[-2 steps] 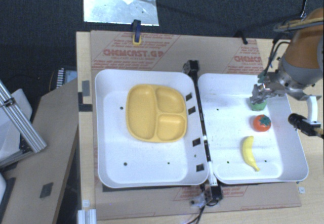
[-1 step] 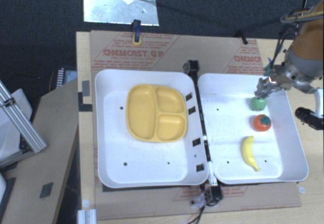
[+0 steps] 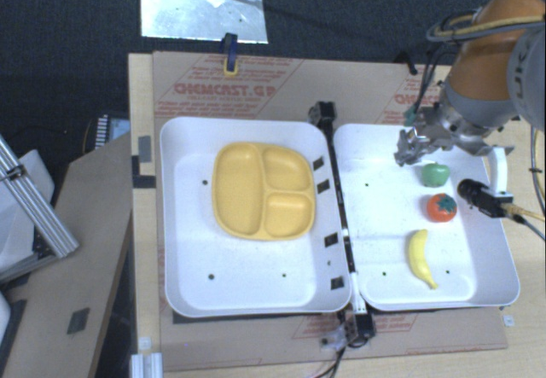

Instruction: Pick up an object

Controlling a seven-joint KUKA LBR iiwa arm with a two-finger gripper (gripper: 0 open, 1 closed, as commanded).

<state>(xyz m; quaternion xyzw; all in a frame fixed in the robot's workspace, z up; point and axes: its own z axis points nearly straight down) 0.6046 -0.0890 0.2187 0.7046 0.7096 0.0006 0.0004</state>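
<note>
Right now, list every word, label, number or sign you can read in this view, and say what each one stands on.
"CHEMCAST GP", in red, repeated on the brown protective sheet under the bins, clearest above the left bin.
The same red print near the sheet's upper right and along its front edge is too partly hidden or too small to read.
No readable text on the yellow tray, the fruit, the arm or the gripper.

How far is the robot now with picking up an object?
Done: nothing is lifted; the green fruit, orange fruit and banana lie in the right bin. In hand: the gripper hovers just left of the green fruit. Left: closing on one item and raising it.
</note>
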